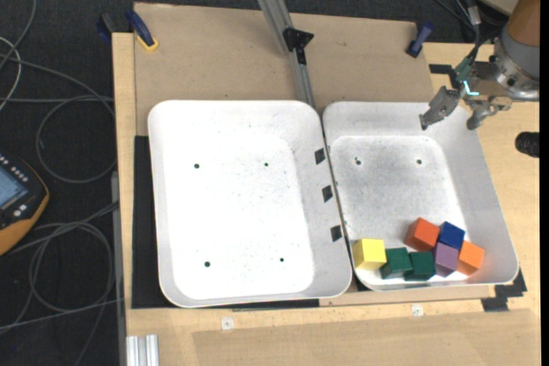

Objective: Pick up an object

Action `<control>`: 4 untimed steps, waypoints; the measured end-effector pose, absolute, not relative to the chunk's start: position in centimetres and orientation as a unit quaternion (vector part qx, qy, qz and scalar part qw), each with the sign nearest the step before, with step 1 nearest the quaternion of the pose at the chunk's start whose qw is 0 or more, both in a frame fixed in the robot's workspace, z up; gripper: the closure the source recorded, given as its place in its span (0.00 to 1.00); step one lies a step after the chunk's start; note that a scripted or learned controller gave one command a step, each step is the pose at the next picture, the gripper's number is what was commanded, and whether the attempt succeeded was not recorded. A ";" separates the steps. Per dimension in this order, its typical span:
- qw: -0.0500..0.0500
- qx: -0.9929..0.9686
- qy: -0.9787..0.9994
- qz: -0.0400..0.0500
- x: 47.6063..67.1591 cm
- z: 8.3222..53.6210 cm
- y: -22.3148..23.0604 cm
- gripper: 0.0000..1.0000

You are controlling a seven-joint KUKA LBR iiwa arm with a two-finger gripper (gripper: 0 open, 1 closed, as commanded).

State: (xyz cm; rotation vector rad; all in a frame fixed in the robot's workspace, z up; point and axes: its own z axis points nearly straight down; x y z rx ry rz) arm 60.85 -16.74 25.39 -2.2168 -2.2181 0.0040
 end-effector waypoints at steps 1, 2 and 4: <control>0.001 -0.706 -0.708 0.000 60.9 25.7 -16.7 0.00; 0.003 -0.706 -0.708 0.002 61.9 20.6 -16.4 0.00; 0.003 -0.707 -0.707 0.002 62.6 10.4 -16.1 0.00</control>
